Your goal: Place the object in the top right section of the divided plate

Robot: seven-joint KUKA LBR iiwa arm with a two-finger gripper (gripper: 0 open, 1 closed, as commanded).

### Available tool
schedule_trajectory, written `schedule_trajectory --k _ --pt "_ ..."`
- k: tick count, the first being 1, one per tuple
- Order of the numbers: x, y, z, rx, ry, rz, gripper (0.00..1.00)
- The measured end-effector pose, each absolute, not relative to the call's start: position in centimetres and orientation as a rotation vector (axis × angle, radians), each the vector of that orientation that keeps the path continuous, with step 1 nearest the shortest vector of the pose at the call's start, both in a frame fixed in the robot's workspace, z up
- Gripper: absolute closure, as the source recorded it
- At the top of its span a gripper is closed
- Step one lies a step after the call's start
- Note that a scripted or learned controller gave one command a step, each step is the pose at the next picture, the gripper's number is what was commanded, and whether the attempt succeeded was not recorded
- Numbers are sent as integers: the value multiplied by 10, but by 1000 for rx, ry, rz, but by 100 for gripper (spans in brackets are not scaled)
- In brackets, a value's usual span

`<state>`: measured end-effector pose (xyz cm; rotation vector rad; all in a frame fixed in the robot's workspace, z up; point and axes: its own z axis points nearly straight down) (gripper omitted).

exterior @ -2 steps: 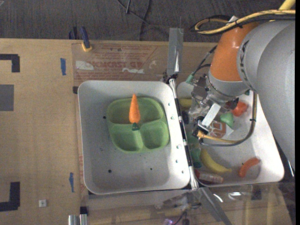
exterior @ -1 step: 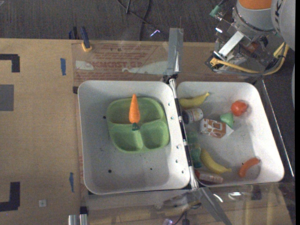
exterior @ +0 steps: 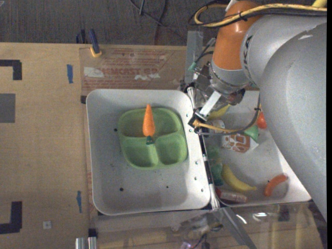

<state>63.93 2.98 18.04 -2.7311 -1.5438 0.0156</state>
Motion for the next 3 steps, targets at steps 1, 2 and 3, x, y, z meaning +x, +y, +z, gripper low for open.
schedule_trajectory --k 1,2,3 --pt "667 -9 328 -2963 -1040 14 100" --pt "667 -9 328 -2963 -1040 14 0" --pt "667 -6 333 -2959 -1049 27 100"
